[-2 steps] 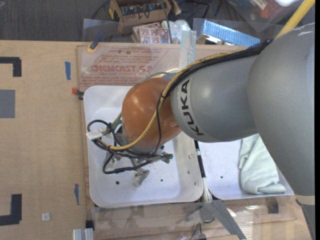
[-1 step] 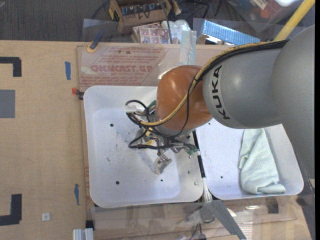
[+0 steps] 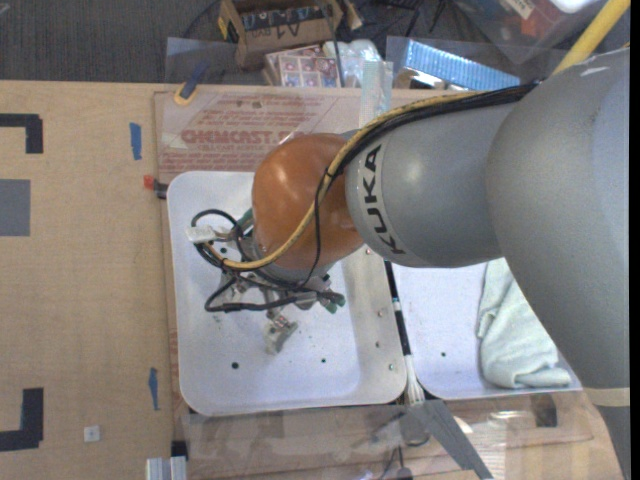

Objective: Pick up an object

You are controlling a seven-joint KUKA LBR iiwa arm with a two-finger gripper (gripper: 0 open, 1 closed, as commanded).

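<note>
One small object (image 3: 279,332) — just below gripper (image 3: 262,303)

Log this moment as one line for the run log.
arm: over left bin | gripper: low in bin, grasp unclear | right bin: pale cloth | pick: unconfirmed

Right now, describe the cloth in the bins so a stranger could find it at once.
Start from the two white bins side by side and take the right bin, the one mostly under the grey arm. Against its right side lies a crumpled pale cloth. It is the soft, folded thing there, unlike the gripper and cables over the left bin.
</note>
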